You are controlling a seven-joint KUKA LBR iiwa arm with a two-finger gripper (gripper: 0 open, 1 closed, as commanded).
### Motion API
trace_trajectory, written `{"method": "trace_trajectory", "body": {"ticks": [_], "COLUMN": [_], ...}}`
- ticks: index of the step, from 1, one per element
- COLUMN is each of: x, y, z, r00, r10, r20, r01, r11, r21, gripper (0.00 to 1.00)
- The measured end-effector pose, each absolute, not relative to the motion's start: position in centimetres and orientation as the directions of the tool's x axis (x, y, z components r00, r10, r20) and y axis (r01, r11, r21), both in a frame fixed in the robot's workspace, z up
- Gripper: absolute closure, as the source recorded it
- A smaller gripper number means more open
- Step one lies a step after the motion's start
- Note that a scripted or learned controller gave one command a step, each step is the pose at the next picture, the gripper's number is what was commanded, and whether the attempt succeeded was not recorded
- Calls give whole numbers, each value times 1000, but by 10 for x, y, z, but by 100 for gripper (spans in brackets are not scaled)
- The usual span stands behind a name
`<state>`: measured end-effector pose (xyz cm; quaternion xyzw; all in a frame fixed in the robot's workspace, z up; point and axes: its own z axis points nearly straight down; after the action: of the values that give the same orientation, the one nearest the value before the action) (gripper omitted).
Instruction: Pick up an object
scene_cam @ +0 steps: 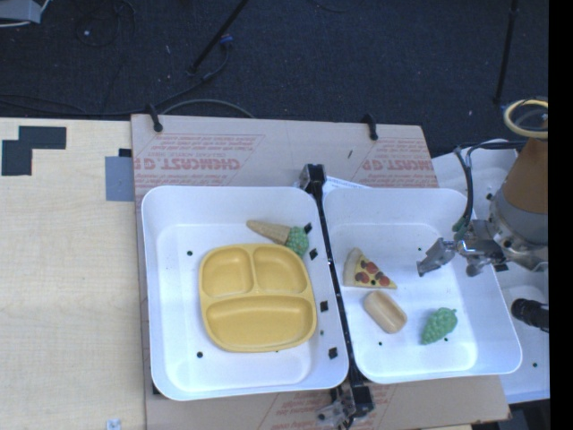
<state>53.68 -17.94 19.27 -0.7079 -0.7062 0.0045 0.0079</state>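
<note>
In the right bin [488, 352] lie a pizza slice [366, 271], a tan bread roll [384, 312] and a green bunch of grapes [439, 324]. My gripper [452, 258] hangs over the bin's right side, above and to the right of the grapes, well right of the pizza slice. One grey finger [437, 256] sticks out to the left and another [475, 264] points down beside it; nothing sits between them. The left bin [170, 348] holds a yellow divided plate [258, 296] and an ice cream cone with a green scoop [281, 234] just behind it.
A black clamp bar [324, 267] runs along the seam between the bins. Cardboard [269, 155] lies under and behind both bins. A wooden bench top [63, 285] stretches to the left. Cables and the arm's body [528, 195] crowd the right edge.
</note>
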Motion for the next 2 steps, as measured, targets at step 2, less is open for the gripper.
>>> {"method": "trace_trajectory", "body": {"ticks": [2], "x": [543], "y": [-176], "z": [152], "r00": [-1], "r10": [1000], "r20": [4], "r01": [1000], "r11": [1], "r21": [-11], "gripper": [0]}}
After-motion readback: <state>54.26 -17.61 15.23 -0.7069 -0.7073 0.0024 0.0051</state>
